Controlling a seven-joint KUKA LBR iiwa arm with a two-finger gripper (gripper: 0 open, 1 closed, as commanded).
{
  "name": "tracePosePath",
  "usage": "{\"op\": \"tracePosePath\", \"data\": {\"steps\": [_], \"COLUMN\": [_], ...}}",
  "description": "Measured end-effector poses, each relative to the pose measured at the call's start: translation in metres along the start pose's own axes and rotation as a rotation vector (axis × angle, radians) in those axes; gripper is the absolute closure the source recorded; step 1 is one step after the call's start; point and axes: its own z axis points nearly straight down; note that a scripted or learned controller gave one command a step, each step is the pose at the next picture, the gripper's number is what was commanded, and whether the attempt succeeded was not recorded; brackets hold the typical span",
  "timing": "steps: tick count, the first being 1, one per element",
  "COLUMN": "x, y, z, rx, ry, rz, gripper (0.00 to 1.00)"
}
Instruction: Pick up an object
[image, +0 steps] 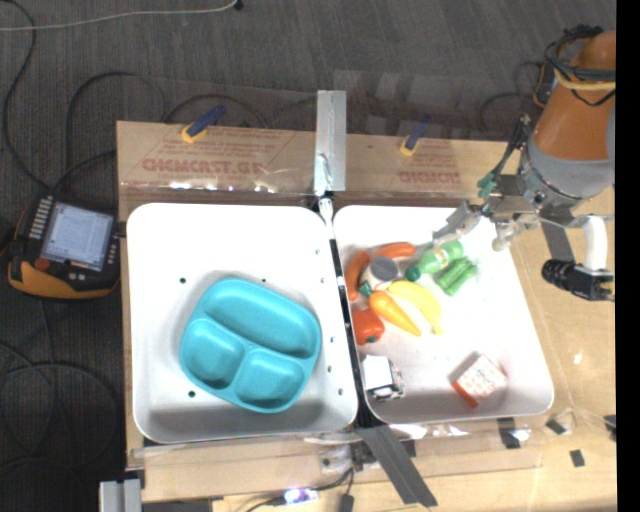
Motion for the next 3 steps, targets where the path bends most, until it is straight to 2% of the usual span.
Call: {"op": "tracePosePath", "data": {"steps": [1,2,3], "x": [-0.011,-0.022,-0.023], "y": [-0.026,-0.026,-0.024], "z": [0.11,0.176,0.168], "rx": [-0.001,-0.01,-0.016], "ry": [0.001,-0.004,-0.005], "rz": [-0.373,-0.574,-0.573], "gripper": [0.0,0.0,1.0]}}
